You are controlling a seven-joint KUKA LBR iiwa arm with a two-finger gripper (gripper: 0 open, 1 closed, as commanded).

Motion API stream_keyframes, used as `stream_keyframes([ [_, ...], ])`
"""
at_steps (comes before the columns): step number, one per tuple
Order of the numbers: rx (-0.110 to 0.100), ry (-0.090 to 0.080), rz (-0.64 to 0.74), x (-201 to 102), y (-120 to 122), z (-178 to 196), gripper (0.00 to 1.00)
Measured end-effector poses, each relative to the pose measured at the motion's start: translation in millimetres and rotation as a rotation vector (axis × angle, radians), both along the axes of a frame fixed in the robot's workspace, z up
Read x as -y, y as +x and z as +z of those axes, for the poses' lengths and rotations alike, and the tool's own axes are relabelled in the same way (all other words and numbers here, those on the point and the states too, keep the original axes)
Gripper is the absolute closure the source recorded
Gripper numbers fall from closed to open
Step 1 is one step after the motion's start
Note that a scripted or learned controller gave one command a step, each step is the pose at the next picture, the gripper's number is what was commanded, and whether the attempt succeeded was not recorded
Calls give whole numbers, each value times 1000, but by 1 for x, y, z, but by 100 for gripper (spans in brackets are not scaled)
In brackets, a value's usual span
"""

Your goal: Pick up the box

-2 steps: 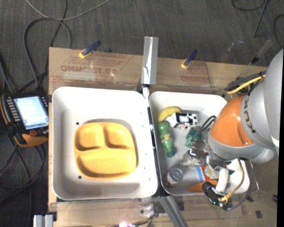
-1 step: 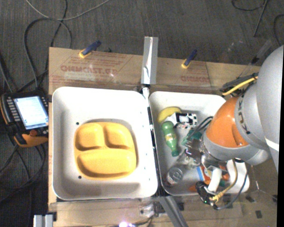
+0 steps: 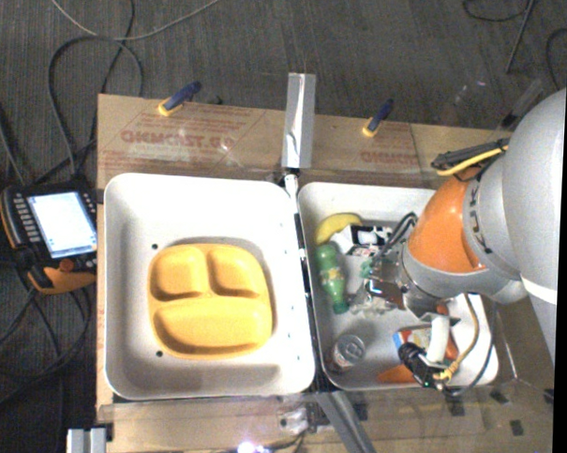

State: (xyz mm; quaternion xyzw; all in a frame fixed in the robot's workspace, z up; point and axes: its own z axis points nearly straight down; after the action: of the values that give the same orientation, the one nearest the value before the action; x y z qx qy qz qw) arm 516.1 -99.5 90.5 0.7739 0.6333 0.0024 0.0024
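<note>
Arm low in the right bin [image 3: 483, 375], gripper [image 3: 373, 275] among the clutter.

Whether it is open or shut cannot be told. A small white box [image 3: 366, 238] lies just above it; a green bottle [image 3: 330, 275] just left, a can [image 3: 348, 349] below.

- The box [image 3: 366, 237] is a small white carton with dark print.
- It lies in the right bin [image 3: 326, 371], near the far wall.
- The banana [image 3: 337, 225] is just beside it; the arm hides its right part.
</note>
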Motion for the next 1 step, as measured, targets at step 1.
stream_keyframes([
  [1,-12,-1,101,-71,-15,92,100],
])
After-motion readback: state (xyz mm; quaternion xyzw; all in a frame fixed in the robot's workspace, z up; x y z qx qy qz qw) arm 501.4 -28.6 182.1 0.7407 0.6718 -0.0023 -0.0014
